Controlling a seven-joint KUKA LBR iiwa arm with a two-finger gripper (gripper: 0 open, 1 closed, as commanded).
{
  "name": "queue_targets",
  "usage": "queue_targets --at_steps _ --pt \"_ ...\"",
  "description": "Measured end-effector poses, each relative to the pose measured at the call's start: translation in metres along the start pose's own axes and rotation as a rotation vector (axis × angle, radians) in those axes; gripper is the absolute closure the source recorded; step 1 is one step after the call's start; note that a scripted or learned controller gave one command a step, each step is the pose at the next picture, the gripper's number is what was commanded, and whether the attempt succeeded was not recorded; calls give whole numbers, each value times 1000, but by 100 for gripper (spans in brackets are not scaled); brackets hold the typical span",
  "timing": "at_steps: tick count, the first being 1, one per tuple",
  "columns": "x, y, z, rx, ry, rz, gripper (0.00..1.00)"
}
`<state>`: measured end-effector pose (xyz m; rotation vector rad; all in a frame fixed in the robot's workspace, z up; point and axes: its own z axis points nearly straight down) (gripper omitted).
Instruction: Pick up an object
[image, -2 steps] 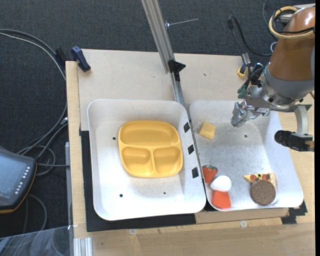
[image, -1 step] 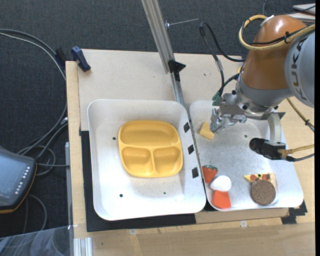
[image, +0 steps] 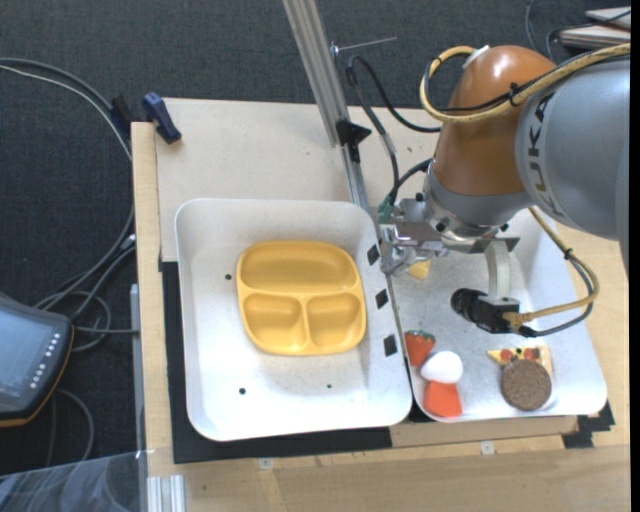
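Over the right bin (image: 570, 330): gripper (image: 415, 255), grip state indeterminate, hovering near its upper left corner by a small yellow piece (image: 420, 268). Strawberry (image: 419, 345), egg-like toy (image: 442, 368), cookie (image: 525, 384) near front edge. Left bin (image: 200, 300): yellow tray (image: 300, 297). Step: approach; next, descend and clamp

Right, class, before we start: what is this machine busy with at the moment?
A grey robot arm reaches from the right over the right-hand white bin, its claw low near a small yellow piece. Toy foods lie in that bin: a strawberry, an orange and white piece, a brown cookie. The left bin holds a yellow divided plate.
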<state>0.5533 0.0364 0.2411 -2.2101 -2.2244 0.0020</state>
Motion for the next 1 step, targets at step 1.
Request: queue_targets --at_steps 1 --pt "58 0 14 1 0 0 100"
